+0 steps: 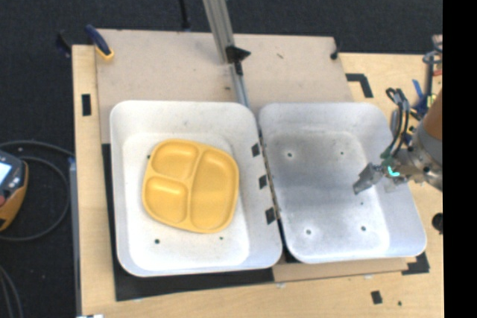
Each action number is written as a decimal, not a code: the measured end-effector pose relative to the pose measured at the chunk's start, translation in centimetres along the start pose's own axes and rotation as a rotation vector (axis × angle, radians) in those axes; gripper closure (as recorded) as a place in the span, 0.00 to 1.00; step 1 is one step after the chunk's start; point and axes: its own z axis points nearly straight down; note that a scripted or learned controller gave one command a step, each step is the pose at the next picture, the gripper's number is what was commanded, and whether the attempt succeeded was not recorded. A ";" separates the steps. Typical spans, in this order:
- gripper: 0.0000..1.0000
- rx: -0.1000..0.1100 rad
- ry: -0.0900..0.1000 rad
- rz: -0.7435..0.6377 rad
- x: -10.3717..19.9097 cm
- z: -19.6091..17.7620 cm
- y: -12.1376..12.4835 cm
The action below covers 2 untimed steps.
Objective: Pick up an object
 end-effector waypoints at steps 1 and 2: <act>0.00 -0.003 -0.001 0.000 0.0 -0.1 0.1; 0.00 0.001 0.000 0.001 -0.3 4.7 -0.8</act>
